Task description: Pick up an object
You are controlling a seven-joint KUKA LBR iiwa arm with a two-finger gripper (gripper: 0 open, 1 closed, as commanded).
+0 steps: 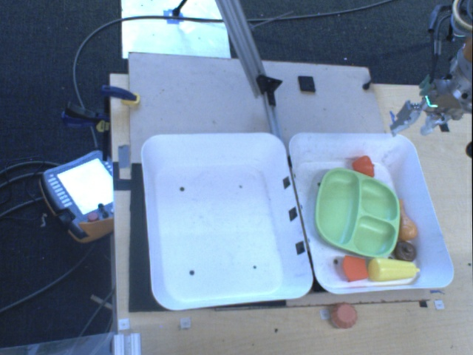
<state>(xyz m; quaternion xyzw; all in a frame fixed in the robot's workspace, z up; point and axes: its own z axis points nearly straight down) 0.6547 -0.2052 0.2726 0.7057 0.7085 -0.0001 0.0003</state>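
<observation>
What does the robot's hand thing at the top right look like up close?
The gripper is a small grey metal piece with two pale, pointed fingers sticking out. A tiny green light glows on its body, and thin dark cables run down to it from above. A sliver of orange shows on the arm just above it. It is too small here to tell finer detail.

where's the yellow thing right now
In the camera view the yellow object lies in the right bin, at its near right corner, just below the green divided plate, with an orange block on its left.
</observation>
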